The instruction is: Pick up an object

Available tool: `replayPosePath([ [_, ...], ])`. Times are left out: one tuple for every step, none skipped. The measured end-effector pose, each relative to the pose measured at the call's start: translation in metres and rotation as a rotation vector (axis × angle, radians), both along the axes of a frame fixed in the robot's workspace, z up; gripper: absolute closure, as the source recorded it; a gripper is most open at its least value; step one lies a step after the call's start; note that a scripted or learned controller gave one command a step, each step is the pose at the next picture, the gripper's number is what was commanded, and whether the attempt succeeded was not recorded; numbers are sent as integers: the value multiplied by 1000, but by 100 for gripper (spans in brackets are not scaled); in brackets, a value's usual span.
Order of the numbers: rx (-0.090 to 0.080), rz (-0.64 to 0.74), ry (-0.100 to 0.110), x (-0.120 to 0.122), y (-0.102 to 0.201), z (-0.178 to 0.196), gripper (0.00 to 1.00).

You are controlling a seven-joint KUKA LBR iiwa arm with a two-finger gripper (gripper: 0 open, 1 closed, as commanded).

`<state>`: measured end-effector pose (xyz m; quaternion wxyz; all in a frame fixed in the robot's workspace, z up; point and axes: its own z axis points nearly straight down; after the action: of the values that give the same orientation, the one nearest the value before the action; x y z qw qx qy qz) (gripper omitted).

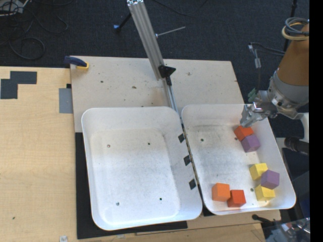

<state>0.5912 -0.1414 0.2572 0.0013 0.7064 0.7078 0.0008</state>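
Hovering over small orange-red block (243,132), matte, boxy; arm's jaws' state unclear.

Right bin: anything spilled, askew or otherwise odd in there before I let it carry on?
Nothing stands out. All seven blocks lie inside the right bin, none over its rim. The gripper is low over the orange-red block, which touches a purple block. The other five cluster at the near right corner. The left bin sits level beside it.

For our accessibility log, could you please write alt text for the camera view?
The gripper hangs over the right bin, just above an orange block beside a purple block. Five more blocks cluster at that bin's near right corner; the left bin sits alongside.
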Motion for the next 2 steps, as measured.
replayPosePath([
  [3,2,6,-1,52,5,100],
  [3,2,8,-1,105,-11,100],
])
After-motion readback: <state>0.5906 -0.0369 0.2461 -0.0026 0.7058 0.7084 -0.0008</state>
